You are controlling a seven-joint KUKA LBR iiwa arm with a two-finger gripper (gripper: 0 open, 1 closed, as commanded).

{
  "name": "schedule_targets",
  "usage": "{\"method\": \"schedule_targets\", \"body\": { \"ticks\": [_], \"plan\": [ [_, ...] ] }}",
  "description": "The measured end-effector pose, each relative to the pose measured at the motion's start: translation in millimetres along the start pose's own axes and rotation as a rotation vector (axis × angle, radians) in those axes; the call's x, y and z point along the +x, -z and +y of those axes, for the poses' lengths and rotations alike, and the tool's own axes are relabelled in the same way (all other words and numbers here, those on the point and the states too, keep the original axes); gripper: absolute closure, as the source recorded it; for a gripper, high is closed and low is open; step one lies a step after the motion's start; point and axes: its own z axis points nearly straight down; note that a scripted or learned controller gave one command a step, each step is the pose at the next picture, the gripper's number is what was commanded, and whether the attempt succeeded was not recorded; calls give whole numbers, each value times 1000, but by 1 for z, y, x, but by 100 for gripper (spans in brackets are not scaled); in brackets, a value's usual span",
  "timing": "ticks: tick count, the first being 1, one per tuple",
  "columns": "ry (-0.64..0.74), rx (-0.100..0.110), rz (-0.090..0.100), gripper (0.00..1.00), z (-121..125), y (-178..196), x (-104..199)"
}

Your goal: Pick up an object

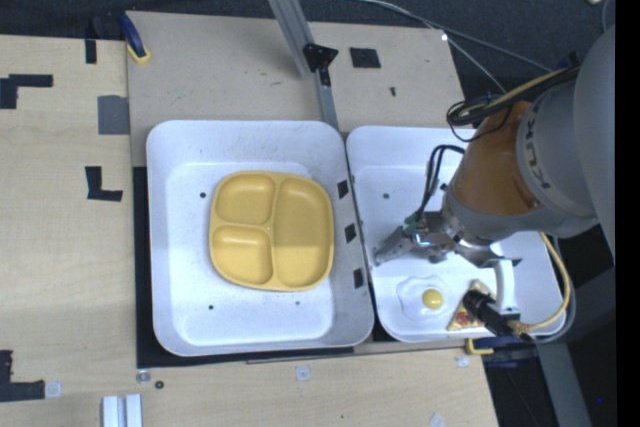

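the grey arm (560, 145) with its orange band looms largest at three o'clock, its gripper (392, 249) low in the right bin (390, 155), thin fingers (385, 253) spread apart on nothing and aimed toward nine o'clock. at five o'clock from it lies a toy fried egg (424, 297), a flat white patch with a round yellow yolk, roundish with no clear long axis, beside a small red and yellow piece (462, 317). the left bin (170, 215) holds a yellow divided plate (271, 230).

yellow tray (271, 230) fills left bin (170, 215) centre, bare margins around
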Motion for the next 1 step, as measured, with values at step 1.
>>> {"method": "schedule_targets", "body": {
  "ticks": [1],
  "plan": [
    [1,-4,1,100,1,12,1]
  ]
}}
